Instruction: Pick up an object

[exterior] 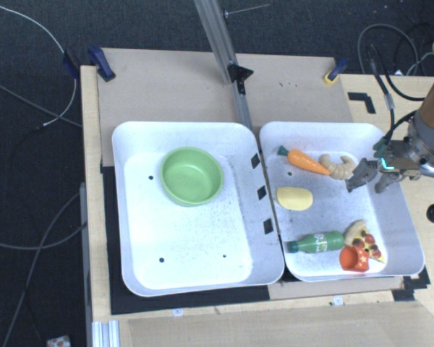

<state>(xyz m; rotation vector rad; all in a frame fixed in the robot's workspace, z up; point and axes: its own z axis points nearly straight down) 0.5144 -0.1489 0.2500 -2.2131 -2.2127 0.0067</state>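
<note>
Over the right bin [398,194], near its right wall, the pincer [372,178] hangs with its 2 dark fingers [359,175] spread apart. Nothing sits between them. The left finger is just beside a tan knobby thing, maybe a ginger root [338,165], but the view is too small to tell if they touch.

A carrot [306,162] lies next to the root, toward the bin's back. A yellow lump [295,199] sits in the middle of this bin. Near the front lies a green bottle [317,243] on its side. Beside it are a pizza slice [363,238] and a red thing [353,259], close together.

The left bin [181,266] holds 1 green bowl [192,176], upright, toward the back.

Both bins rest side by side on the counter [173,85]. A grey pole [215,27] leans in from the top.
</note>
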